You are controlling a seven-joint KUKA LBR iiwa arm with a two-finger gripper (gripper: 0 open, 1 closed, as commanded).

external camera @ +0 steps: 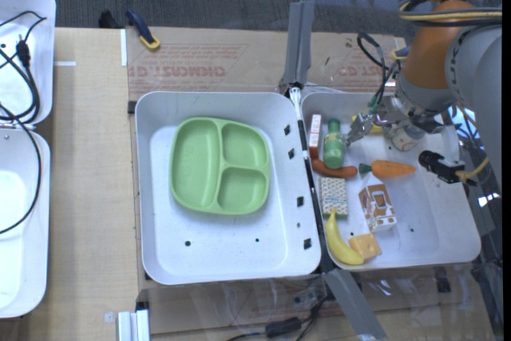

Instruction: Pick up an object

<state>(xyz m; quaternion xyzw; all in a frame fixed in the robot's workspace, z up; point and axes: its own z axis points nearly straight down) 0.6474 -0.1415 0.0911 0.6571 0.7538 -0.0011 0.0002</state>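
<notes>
The hand [366, 126], grip state unclear, hovers near the green bottle [333, 144], probably light, rigid, slippery; grasp its middle.

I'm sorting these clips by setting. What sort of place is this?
Probably a robotics lab bench for pick-and-place trials: a grey arm with an orange band reaches over two shallow white bins, one holding a green divided plastic plate, the other toy food such as a yellow banana.

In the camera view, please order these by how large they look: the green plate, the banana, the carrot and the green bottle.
1. green plate, by far the largest
2. banana
3. carrot and green bottle: they look about alike, so I do not rank them.
</notes>
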